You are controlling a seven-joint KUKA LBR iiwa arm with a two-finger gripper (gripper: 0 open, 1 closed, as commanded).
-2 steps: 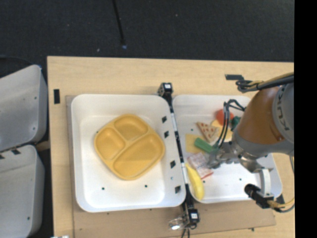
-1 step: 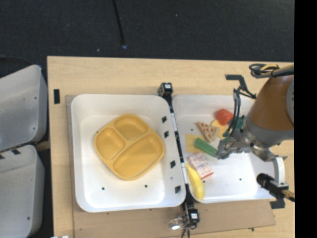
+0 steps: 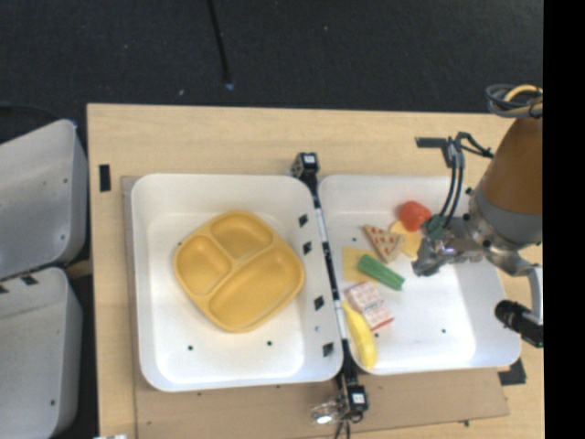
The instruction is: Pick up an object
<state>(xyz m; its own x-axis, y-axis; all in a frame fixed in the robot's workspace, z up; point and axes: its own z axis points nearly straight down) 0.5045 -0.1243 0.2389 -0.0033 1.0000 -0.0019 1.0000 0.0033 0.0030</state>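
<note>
Arm reaches in from frame right, hand (image 3: 428,262) low over right bin (image 3: 457,341) beside green block (image 3: 380,272), likely lining up a pick among the clustered toys; grip state unclear; yellow tray (image 3: 239,270) in left bin.

The arm (image 3: 516,176) enters from the right edge, its orange band widening down into a grey wrist section. From there the wrist angles leftward and low, ending in the dark gripper (image 3: 426,262). Thin cables loop along the wrist's upper left side.
</note>
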